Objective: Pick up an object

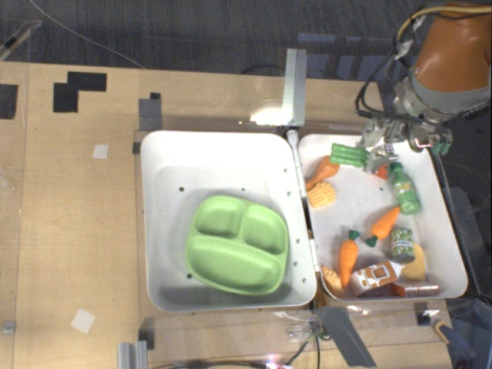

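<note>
Grey arm w/ orange band, its two-finger gripper low over right shallow white bin near far edge, finger state indiscernible, beside green plastic bottle & orange toy carrots; green three-compartment plastic plate in left white bin

I see the objects scattered in the right bin. A green bottle lies tilted near the far right side, a green toy lies at the far end, and a carrot sits beside a corn cob at the left wall. Two more carrots lie mid-bin, with a small can, a carton and a yellow piece near the front.
</note>
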`<state>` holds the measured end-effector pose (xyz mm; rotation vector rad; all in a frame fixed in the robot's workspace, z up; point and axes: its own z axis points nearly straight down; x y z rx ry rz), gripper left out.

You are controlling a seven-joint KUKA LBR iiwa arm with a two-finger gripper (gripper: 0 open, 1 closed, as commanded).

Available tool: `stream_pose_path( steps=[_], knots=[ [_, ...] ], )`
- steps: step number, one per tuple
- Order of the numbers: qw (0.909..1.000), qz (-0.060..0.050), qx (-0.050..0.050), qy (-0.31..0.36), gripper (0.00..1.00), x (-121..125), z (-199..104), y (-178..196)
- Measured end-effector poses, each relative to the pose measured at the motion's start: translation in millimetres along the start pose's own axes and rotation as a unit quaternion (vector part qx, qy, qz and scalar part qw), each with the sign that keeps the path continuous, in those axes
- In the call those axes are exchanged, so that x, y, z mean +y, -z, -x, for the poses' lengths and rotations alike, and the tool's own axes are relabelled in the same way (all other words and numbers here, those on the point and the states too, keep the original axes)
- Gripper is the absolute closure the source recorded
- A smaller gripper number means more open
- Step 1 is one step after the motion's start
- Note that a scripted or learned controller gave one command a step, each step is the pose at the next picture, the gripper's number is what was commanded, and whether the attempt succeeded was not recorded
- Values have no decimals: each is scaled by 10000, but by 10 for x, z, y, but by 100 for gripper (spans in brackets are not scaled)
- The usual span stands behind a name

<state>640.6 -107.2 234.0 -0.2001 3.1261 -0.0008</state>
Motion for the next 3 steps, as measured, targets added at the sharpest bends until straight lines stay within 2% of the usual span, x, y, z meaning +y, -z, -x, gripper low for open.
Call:
stream_pose_path(
  steps=[3],
  knots=[
    [9998,-28,-177,25,100,19,83,418]
  ],
)
